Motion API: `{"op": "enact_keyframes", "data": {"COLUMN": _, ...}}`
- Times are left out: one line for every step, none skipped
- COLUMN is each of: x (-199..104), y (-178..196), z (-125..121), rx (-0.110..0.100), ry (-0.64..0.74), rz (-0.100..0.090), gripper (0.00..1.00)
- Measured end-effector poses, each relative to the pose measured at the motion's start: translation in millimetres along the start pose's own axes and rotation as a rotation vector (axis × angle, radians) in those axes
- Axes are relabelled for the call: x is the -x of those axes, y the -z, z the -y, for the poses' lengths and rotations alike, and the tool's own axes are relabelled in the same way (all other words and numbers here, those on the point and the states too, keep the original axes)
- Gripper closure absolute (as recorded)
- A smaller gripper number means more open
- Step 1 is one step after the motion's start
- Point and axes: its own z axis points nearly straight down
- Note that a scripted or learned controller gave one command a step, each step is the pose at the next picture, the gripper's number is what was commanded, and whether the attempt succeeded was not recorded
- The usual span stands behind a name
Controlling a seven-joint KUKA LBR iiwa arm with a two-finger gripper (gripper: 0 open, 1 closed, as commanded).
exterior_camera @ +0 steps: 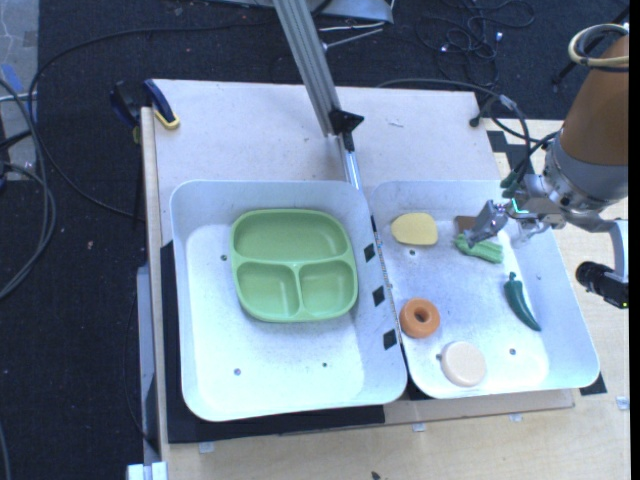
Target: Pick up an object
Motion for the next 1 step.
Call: {"op": "enact_keyframes", "data": {"x": 0.0, "y": 0.6, "z": -0.4, "rx": 0.001, "ry": 0.000, "rz": 0.000, "gripper": 0.00}}
